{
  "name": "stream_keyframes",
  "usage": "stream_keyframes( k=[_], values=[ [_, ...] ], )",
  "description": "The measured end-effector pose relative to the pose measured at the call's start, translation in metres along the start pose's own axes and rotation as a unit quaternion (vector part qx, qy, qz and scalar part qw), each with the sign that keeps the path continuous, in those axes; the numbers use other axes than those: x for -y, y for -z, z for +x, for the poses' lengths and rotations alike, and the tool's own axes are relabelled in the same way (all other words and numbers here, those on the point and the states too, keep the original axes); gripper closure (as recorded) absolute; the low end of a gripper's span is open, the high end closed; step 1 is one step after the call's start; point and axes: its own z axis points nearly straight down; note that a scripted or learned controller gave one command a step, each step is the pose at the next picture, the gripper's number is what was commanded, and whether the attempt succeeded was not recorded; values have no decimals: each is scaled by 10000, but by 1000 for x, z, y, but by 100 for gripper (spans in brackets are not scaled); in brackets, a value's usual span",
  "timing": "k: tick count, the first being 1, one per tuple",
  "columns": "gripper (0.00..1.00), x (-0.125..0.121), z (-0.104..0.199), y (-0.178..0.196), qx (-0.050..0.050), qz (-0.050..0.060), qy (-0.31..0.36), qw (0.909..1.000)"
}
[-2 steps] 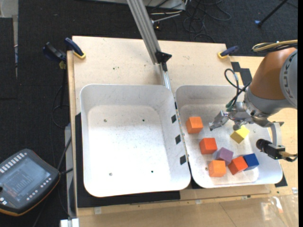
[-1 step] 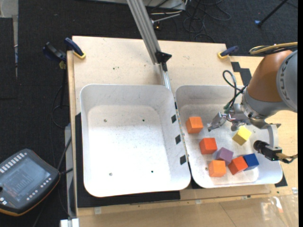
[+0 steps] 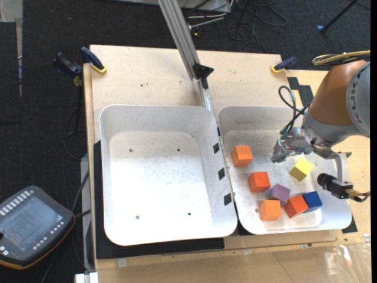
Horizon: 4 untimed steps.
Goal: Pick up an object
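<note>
Claw [image 3: 281, 153] over right bin [image 3: 247, 119], apparently empty

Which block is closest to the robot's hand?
The yellow block, just right of and below the hand. It is the one yellow block; the orange, purple, red and blue blocks lie farther off.

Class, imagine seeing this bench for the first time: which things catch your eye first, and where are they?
The bright blocks clustered in the right bin: three orange blocks, a red one, a blue, a purple and a yellow. The end effector hangs above them, beside the yellow block.
</note>
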Motion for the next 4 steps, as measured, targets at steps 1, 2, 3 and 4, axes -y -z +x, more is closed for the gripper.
stream_keyframes(
  k=[1,2,3,4],
  values=[
    [100,-12,-1,53,7,-21,17,10000],
    [100,-14,-2,107,10,-26,19,10000],
    [100,-15,-1,120,4,-6,18,10000],
    [100,-16,44,117,-7,12,38,10000]
  ],
)
